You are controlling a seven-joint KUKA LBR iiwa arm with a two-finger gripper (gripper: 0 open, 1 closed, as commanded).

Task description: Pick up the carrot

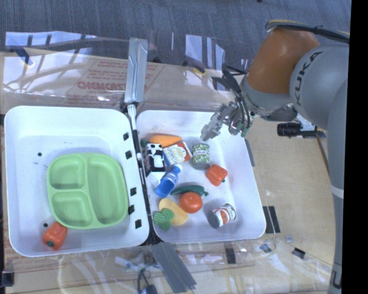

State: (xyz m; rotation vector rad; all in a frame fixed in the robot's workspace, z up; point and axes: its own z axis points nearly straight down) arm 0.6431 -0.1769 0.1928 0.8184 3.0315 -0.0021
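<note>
Two shallow white bins sit side by side on a bench [291, 195] of pale wood, their back edges against crinkled clear plastic sheeting [66, 67]. Inside the left bin [21, 138] lies a green divided plate [87, 190], with a small orange-red pepper [54, 235] at the bin's near left corner. Clutter packs the right bin [248, 200] — the carrot [166, 139] lies near the back wall, just beside a black-and-white box [152, 155] and a white packet [176, 154]; further forward are a blue bottle [168, 180], a green-labelled can [200, 155], a red pepper [216, 174], a tomato [191, 202], a yellow fruit [175, 212] and a tipped can [221, 214]. Open floor shows along the right bin's back right corner, where the gripper [210, 132] hangs above the rim, apart from the carrot and holding nothing; whether its claw is spread or closed cannot be told. Behind it the grey arm [319, 76] enters from the right — its upper reach is cut off by the frame.
</note>
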